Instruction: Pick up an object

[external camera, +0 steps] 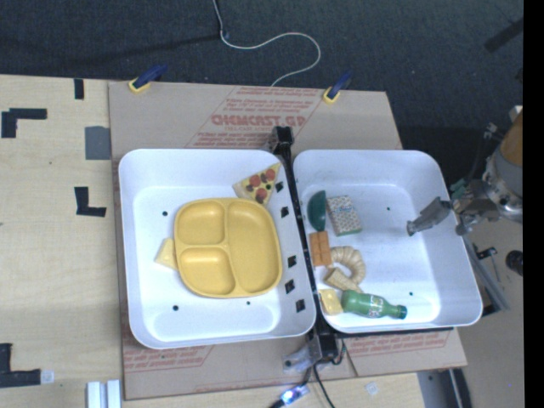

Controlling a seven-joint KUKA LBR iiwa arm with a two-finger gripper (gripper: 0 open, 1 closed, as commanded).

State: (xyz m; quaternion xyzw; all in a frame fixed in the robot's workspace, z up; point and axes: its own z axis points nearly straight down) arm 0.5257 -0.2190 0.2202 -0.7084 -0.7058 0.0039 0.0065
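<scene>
Where cardboard (255,113) covers the bench (51,228), two white bins (140,228) sit.

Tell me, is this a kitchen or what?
Probably not a kitchen; more likely a robot test lab. Two white bins sit clamped on cardboard, holding toy food like a pizza slice and a green bottle, and a robot's end effector reaches in.

The pale wooden desk (51,245) carries a brown cardboard sheet (255,113), clamped at its far edge by two clips (149,76), with two white bins (136,228) side by side on it.
</scene>
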